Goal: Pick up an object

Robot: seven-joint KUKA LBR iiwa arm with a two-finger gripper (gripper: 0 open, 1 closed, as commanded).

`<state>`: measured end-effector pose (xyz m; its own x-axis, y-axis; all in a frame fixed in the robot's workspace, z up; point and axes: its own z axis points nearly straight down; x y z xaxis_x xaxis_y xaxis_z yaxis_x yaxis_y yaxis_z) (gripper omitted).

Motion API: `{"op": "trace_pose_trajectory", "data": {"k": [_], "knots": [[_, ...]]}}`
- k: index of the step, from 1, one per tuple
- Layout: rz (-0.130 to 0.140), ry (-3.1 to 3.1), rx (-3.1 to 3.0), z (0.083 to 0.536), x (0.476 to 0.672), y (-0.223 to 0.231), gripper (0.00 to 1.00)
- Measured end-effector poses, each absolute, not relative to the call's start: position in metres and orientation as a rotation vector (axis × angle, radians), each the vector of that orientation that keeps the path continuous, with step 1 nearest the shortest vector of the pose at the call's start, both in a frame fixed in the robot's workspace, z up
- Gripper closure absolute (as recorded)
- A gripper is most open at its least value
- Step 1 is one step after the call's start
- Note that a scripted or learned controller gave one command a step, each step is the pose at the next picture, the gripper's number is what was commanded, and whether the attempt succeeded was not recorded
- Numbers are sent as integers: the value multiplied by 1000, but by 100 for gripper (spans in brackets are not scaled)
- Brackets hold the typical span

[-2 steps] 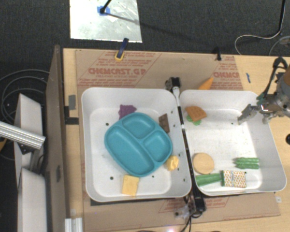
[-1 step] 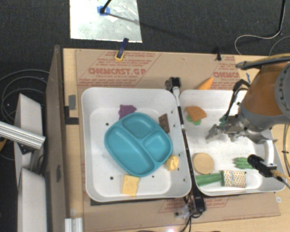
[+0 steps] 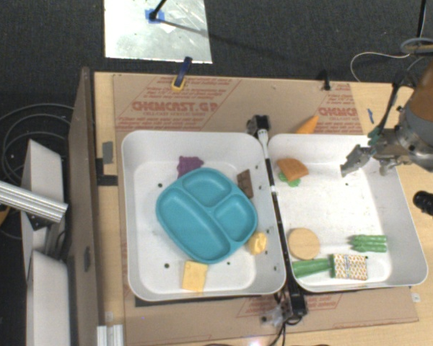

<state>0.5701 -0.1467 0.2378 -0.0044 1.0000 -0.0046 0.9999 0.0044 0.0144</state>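
Observation:
My gripper [image 3: 366,163] hangs over the upper right part of the right bin [image 3: 408,222], its two fingers spread open with nothing between them. To its left in that bin lies an orange and green toy sandwich [image 3: 292,170]. Near the bin's front lie a round tan cookie [image 3: 304,243], a green pod [image 3: 312,267], a patterned small box [image 3: 350,266] and a bunch of green beans [image 3: 368,243]. The gripper stands well above and apart from all of them.
The left bin [image 3: 141,193] holds a teal divided plate [image 3: 206,213], a purple piece [image 3: 190,165], a brown piece [image 3: 245,183], a yellow lump [image 3: 257,244] and a yellow block [image 3: 195,276]. An orange carrot [image 3: 308,125] lies on the bench behind the bins.

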Motion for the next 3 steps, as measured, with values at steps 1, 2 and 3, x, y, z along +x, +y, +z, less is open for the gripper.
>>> {"op": "trace_pose_trajectory", "data": {"k": [1,2,3], "knots": [[15,2228,2207,93,638,-90,0],[6,2225,2211,85,671,-102,0],[0,2220,2221,85,647,-126,0]]}}
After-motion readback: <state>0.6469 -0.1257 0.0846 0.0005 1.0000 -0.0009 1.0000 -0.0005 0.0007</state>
